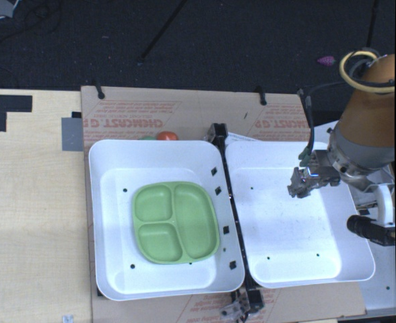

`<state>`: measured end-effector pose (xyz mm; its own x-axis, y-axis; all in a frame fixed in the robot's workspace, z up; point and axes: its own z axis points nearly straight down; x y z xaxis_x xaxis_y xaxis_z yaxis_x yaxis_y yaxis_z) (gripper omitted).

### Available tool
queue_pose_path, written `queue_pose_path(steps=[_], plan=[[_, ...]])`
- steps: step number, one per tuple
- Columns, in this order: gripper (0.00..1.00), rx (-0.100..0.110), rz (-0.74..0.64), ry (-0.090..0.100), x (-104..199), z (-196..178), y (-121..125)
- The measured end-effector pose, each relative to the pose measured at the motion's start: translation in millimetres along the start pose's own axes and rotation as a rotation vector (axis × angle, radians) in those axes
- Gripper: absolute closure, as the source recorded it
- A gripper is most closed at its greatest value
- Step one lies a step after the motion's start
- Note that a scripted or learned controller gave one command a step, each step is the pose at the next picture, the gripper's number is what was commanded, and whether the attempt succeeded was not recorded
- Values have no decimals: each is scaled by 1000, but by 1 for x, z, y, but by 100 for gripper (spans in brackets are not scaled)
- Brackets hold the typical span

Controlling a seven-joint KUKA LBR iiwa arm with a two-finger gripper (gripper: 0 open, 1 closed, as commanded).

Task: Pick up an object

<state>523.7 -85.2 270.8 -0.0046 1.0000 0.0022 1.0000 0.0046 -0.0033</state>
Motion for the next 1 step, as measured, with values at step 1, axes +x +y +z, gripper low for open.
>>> queue_pose_path(steps=[1], plan=[[100,0,0,-1,56,8,19]])
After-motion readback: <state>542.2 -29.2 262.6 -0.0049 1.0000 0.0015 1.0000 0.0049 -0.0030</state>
